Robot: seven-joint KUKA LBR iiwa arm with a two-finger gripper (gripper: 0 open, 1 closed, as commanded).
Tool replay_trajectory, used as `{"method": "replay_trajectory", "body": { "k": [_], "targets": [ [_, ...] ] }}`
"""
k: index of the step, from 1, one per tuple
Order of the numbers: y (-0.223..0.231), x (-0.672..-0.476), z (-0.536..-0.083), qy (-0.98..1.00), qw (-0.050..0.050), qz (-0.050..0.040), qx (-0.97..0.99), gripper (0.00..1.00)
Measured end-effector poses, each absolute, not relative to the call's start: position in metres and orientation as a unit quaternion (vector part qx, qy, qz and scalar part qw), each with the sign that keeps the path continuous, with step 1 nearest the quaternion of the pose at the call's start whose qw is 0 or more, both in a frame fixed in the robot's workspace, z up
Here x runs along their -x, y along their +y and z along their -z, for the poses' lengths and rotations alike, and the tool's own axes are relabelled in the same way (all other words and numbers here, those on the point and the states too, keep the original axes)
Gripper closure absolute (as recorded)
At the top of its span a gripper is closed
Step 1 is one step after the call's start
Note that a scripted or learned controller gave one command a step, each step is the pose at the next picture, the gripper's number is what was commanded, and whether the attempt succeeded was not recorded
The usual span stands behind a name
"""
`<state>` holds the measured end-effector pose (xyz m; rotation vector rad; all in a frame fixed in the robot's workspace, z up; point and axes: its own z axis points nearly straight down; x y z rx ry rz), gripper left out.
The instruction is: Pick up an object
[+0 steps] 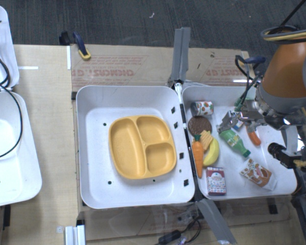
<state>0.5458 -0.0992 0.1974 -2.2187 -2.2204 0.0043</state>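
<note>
My gripper (231, 121) hangs low over the middle of the right bin (290, 185), just above the top end of a green bottle (236, 143) that lies on its side. Nothing shows between its jaws. A small orange piece (253, 137) lies just right of the bottle. To the left of the gripper are a small can (203, 107), a brown round cookie (199, 124), a carrot (198, 158) and a banana (212, 152). Near the front lie a red box (215, 181) and a brown-and-white packet (255, 173).
The left bin (89, 152) holds a yellow divided plate (143, 147). A grey divider post (181, 55) stands behind the seam between the bins. The arm's orange band (288, 70) looms over the right bin's far right corner.
</note>
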Motion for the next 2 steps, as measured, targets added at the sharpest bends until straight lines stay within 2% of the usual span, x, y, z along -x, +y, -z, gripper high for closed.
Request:
{"method": "replay_trajectory", "body": {
  "k": [1,2],
  "targets": [
    [-0.1226,-0.5548,-0.0910,-0.696,0.001,-0.0009,0.718,0.00],
    [-0.1238,-0.5548,-0.1001,-0.695,0.001,-0.0011,0.719,1.00]
  ]
}}
